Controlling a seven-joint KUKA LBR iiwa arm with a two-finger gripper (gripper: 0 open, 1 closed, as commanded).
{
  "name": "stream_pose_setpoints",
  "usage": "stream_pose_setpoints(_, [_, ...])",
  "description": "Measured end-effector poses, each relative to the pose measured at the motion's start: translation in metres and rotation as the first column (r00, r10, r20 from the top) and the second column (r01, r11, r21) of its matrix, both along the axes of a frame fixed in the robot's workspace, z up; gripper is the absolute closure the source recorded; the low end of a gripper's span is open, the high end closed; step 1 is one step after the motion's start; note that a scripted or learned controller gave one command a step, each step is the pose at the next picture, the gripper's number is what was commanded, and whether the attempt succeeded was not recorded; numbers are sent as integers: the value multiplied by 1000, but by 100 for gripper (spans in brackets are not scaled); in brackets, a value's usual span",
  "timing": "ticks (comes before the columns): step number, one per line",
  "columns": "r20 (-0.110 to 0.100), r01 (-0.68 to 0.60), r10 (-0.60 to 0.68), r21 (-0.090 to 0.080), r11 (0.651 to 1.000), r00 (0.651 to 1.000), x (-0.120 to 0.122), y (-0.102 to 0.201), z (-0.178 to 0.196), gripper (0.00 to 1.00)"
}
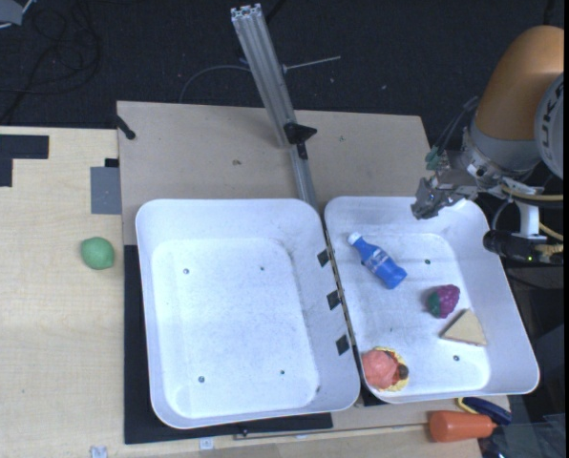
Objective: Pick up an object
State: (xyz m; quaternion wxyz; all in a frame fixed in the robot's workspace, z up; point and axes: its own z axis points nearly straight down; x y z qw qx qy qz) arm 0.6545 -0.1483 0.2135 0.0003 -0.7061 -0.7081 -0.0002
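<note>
The right bin (428,227) holds a blue bottle with a white cap (378,261), a purple and green berry-like toy (444,300), a tan wedge (465,328) and a red and yellow toy (385,368). My gripper (430,204) hangs over the bin's far right rim, above and behind the bottle, with nothing visible in it. Its fingertips look dark and close together.
The left bin (229,308) lies beside the right one. A green ball (98,253) rests on the bench at left. An orange object (461,426) lies in front of the right bin. A metal rail (270,74) slants up behind the bins.
</note>
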Motion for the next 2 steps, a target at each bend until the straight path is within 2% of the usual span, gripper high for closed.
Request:
stream_pose_setpoints(1, [-1,0,0,0,1000,1000,-16,49,-8,100])
stream_pose_setpoints(2, [0,0,0,0,1000,1000,-38,93,0,100])
